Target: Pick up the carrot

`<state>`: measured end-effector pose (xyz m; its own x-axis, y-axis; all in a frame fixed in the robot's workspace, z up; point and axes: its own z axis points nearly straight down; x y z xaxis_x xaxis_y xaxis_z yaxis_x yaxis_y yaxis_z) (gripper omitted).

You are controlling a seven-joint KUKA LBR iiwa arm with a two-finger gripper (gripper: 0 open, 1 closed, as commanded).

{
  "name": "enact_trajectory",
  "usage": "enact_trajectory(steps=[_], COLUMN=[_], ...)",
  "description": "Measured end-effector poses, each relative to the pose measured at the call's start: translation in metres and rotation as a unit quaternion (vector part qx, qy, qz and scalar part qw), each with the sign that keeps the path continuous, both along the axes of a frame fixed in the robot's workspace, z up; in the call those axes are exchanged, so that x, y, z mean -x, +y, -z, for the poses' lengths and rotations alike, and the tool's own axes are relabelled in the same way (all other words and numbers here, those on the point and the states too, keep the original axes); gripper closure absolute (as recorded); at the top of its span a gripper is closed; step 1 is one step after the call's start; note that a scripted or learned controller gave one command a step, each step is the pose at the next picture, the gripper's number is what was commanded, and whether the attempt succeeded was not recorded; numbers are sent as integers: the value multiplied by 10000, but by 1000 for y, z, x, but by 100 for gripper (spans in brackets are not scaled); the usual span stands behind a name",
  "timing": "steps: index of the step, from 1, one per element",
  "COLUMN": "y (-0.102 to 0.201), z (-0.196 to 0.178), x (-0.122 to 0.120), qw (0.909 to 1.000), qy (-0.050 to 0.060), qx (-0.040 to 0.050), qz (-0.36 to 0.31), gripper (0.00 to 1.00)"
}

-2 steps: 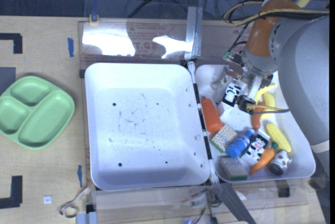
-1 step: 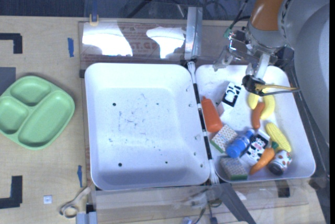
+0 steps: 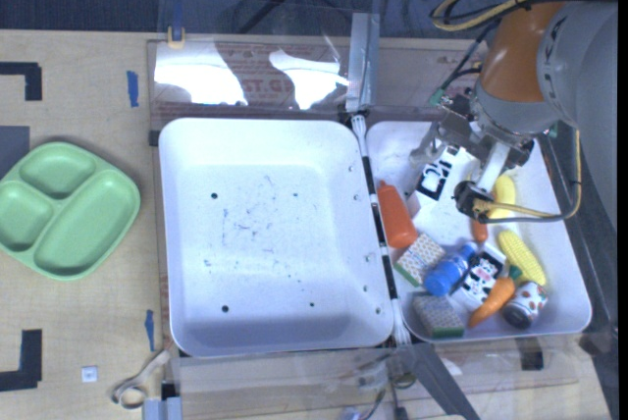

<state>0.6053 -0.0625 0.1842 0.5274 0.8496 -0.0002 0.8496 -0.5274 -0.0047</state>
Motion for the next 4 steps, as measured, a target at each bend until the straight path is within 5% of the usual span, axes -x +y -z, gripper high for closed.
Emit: enact_trajectory(steps=[1,2,3,4], y=[-2,-28,-28,-26], z=[0,89,80,-1], x=[11,19,20,-3], qw=[9998,9982,9982,9943], qy=[4,-24,-16,-23], qx=[-3,7,0,9], qz=[209,-604,-591,-1062], gripper=[0,0,100,100])
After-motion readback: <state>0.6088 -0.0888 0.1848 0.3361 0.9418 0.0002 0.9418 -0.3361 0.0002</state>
